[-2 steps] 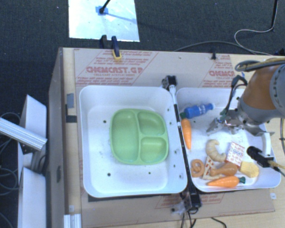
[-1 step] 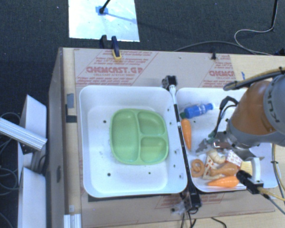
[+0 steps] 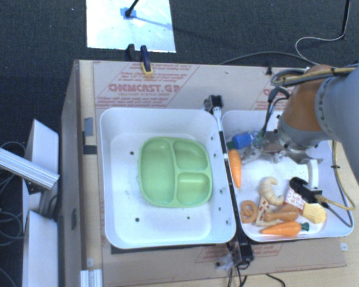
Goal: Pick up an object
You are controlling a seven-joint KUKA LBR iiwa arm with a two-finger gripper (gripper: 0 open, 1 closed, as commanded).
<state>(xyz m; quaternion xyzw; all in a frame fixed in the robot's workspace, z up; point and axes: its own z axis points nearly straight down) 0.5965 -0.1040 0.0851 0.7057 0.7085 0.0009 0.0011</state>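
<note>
The toy food lies heaped in the right bin (image 3: 341, 235): a carrot (image 3: 234, 167) along its left wall, a second carrot (image 3: 281, 229) at the front, a shrimp (image 3: 269, 190) and a pretzel (image 3: 249, 210) between them. The hand (image 3: 264, 148) hangs low over the bin's back, beside a small blue piece (image 3: 243, 140); whether it grips anything I cannot tell. The left bin (image 3: 116, 232) holds a green divided plate (image 3: 175, 172).

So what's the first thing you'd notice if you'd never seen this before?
Probably the green divided plate, lying alone in the left bin. Next, the big grey arm with its orange band reaching in from the right over the right bin, where toy food is piled at the near end: two carrots, a pretzel and a shrimp.
</note>
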